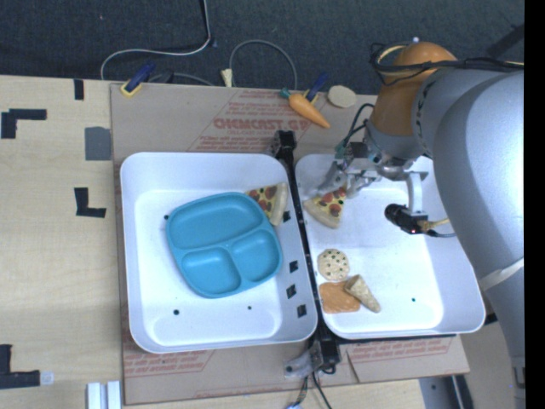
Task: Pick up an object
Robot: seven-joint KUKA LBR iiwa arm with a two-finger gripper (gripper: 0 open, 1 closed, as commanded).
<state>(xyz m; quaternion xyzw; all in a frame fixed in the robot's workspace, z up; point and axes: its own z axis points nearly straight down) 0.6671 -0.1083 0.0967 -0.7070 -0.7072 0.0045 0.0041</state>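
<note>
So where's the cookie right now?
The cookie lies in the right bin, near its left wall, just above the orange wedge and below the pizza slice.

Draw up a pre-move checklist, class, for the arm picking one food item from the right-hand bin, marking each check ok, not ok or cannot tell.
1. Two-finger gripper above the right white bin: ok.
2. Triangular pizza slice toy directly beneath the gripper: ok.
3. Slice gripped: cannot tell.
4. Round chocolate-chip cookie lies apart from the slice: ok.
5. Blue plastic divided plate lies in the left bin, away from the arm: ok.
</note>
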